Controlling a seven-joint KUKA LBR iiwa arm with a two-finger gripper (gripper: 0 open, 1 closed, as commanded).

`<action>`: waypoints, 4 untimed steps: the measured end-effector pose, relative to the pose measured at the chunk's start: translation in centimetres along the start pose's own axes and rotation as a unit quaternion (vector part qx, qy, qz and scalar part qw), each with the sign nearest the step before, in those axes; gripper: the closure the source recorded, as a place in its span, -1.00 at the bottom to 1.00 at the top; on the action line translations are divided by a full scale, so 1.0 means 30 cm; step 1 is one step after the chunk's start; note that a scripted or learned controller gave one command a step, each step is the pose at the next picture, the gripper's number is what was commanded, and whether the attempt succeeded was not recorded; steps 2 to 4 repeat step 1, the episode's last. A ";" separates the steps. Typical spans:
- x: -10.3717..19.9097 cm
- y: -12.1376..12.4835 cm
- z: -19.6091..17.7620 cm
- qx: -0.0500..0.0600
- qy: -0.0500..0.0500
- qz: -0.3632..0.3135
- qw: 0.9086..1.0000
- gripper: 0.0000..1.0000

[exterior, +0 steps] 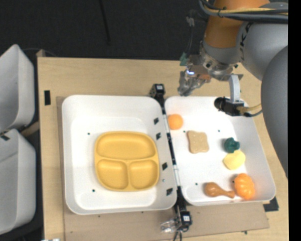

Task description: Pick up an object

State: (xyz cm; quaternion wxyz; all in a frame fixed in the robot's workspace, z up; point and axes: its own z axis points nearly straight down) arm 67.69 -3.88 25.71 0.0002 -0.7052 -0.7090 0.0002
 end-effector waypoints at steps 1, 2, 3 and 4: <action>0.174 0.026 -0.015 -0.002 0.000 -0.001 1.000 1.00; 0.174 0.026 -0.015 -0.002 0.000 -0.001 1.000 1.00; 0.174 0.026 -0.015 -0.002 0.000 -0.001 1.000 1.00; 0.174 0.026 -0.015 -0.002 0.000 -0.001 1.000 1.00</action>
